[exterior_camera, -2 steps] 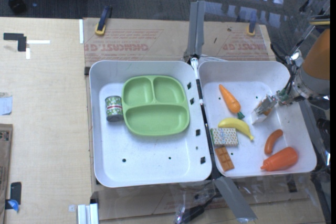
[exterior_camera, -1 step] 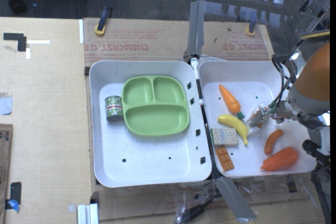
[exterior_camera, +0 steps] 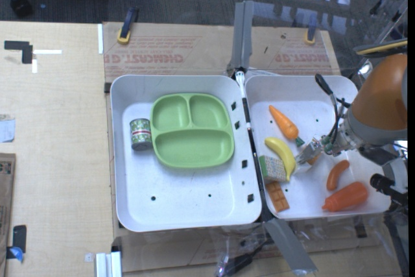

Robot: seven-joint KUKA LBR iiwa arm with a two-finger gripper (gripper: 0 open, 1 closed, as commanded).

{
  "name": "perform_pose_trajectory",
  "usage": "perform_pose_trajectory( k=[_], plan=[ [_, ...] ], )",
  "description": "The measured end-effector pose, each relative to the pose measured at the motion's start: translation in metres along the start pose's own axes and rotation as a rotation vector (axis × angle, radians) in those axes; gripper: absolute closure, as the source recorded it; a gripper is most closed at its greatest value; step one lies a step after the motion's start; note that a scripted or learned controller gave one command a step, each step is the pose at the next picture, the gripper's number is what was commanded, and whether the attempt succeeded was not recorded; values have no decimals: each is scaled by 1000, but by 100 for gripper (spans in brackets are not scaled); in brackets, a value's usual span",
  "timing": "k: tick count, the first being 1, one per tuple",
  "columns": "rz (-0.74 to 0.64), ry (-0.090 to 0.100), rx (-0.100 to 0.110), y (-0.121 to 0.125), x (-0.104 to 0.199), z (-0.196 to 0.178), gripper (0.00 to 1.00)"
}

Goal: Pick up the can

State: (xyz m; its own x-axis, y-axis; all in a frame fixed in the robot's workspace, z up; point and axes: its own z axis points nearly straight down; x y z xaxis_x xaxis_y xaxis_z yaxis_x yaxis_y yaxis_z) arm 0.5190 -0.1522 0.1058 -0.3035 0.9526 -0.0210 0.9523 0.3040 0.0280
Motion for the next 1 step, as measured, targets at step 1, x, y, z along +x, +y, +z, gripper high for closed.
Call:
perform_pose_trajectory(
  k=[1],
  plan=[
    [2,0,-8,3,0,-14,100]
  ],
)
